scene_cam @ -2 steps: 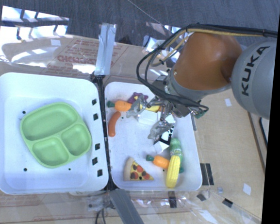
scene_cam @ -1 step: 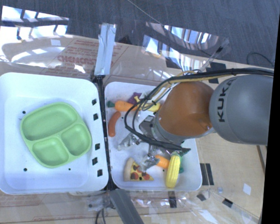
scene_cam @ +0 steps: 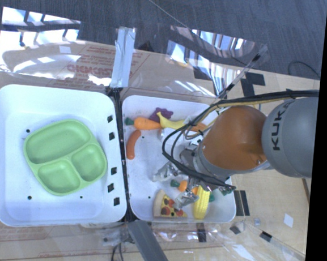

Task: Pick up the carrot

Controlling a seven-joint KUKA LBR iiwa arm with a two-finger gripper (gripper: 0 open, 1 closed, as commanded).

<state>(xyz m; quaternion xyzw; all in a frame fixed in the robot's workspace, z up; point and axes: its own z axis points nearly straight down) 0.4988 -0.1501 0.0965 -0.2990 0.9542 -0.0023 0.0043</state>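
The carrot is orange with a green stub at its left end. It lies near the far left corner of the right bin, beside a yellow banana. My gripper hangs low over the near middle of that bin, well toward the front from the carrot and apart from it. Its silver fingers stand open. A small green and orange toy piece lies on the bin floor between them, partly hidden by the wrist.
An orange sausage lies by the right bin's left wall. Purple grapes sit at the far wall. A pizza slice and a corn cob lie at the front. The left bin holds a green divided plate.
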